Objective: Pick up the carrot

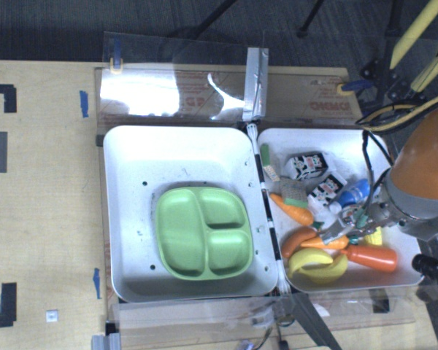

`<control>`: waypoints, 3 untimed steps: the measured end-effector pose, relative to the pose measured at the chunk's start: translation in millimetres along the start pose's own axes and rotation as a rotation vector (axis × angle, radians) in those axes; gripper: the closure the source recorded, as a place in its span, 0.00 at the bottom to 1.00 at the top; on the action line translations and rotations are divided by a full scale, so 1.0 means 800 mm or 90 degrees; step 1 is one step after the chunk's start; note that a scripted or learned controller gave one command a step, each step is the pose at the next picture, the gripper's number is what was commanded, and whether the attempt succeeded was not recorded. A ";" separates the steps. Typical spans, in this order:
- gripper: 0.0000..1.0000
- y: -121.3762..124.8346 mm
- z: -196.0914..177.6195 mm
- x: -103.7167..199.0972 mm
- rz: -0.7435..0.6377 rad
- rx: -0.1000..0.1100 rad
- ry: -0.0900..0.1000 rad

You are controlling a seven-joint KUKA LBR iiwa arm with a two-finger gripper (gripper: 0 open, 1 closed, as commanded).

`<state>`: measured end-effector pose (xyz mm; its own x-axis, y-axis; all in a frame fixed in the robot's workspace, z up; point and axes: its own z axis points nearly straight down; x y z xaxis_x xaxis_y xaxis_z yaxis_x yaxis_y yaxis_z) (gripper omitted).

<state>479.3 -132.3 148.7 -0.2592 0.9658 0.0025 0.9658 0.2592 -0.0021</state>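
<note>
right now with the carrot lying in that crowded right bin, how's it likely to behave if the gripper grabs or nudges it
The carrot looks like a stiff, smooth toy, so it may slip between the fingers. Its tapered round body would probably roll or pivot if nudged. It lies beside the banana among other toys, so neighbours may shift too.

A pale green divided plate sits in the white left bin, while the white right bin mixes an orange carrot (green-tipped), a yellow banana and black-and-white cartons.
</note>
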 end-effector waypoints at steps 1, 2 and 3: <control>0.00 0.007 0.077 0.017 -0.036 -0.005 -0.003; 1.00 0.008 0.064 0.016 -0.035 -0.007 -0.005; 1.00 0.022 -0.083 0.075 0.017 -0.002 -0.002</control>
